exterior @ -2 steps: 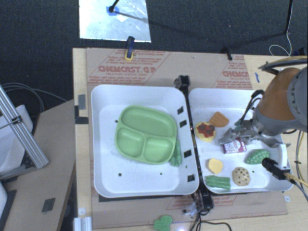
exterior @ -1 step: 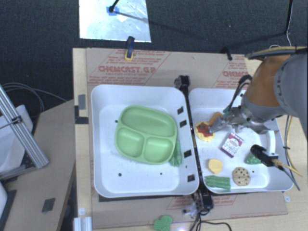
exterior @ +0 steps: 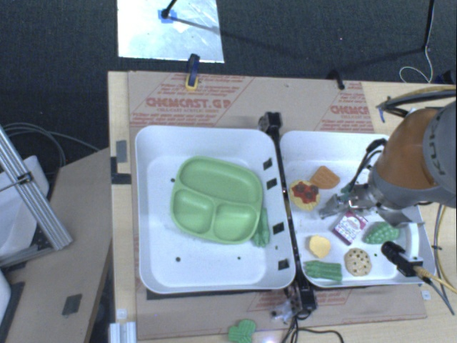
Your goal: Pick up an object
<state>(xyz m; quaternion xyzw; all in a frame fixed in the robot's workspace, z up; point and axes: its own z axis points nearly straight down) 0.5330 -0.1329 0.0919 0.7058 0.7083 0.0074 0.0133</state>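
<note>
Left bin (exterior: 153,213): we see a green tray (exterior: 216,200). Right bin (exterior: 321,143): pizza (exterior: 305,194), orange piece (exterior: 325,176), yellow piece (exterior: 319,246), green pod (exterior: 323,269), cookie (exterior: 357,261), pink box (exterior: 349,227). Gripper (exterior: 340,206) sits just above the box, holding nothing; we can't tell its state.

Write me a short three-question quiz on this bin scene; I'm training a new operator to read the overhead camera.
1. True or false: the green divided plate lies in the left bin.
2. Which item lies nearest the right bin's front rim? A) orange wedge B) green bean piece C) pizza slice
3. Fill in: the round speckled item beside the yellow piece is a ____.

Key: 1 true. 2 B. 3 cookie. The end effector hovers over the right bin, above the small pink packet.
</note>
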